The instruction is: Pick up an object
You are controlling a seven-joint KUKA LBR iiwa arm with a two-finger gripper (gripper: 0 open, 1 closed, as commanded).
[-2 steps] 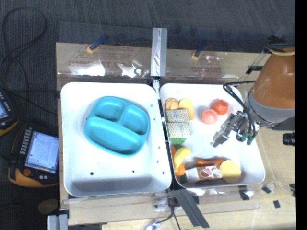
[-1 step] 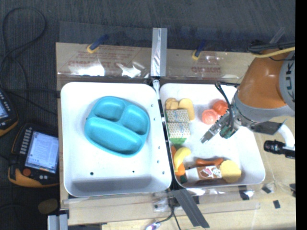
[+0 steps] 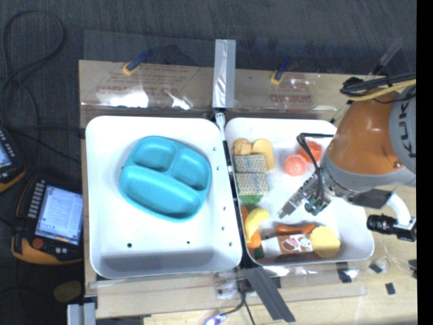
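Observation:
My gripper [image 3: 306, 202] hangs over the middle of the right bin [image 3: 352, 239], pointing down and to the left, with nothing visible between its fingers. Around it lie toy foods: an orange-pink round piece [image 3: 295, 164] just above it, a yellow block [image 3: 325, 241] and a brown bottle-like item [image 3: 292, 244] below it, a yellow banana-like piece [image 3: 254, 221] to its left. Along the bin's left side sit two patterned sponge-like blocks [image 3: 249, 171], a green piece [image 3: 251, 198] and two tan and yellow pieces [image 3: 254, 147].
The left bin [image 3: 108, 249] holds a blue divided plate [image 3: 165, 176]. A red-edged wire loop [image 3: 312, 144] lies at the right bin's top. The orange arm body [image 3: 365, 141] covers the bin's right part. A tablet [image 3: 59, 212] sits left of the bench.

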